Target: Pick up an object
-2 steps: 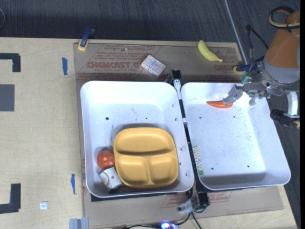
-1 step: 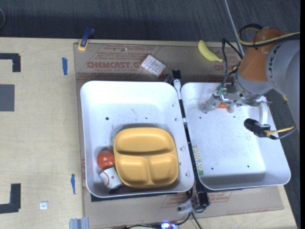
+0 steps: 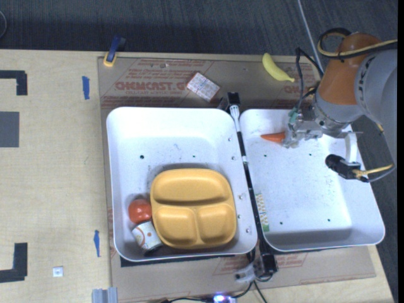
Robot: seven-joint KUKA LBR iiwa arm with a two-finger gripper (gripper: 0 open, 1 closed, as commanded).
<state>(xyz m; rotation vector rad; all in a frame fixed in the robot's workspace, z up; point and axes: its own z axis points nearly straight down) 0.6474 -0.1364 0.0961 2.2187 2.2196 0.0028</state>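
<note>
Gripper point(image 3: 294, 136) at the carrot point(image 3: 272, 137), up and right of the yellow tray point(image 3: 192, 207).

The carrot lay in the right bin point(image 3: 315, 197), well apart from the tray and beyond the bin wall on the tray's right, its tip pointing toward the tray's side. The gripper was low at the carrot's thick end; whether it was wide, narrow or clamped on the carrot could not be told. The tray lay in the left bin point(image 3: 164, 137), with a red ball point(image 3: 139, 210) touching its left edge and a small can point(image 3: 146, 235) just beside its lower left corner. A banana point(image 3: 278, 68) lay outside the bins, far up and right of the tray.
</note>
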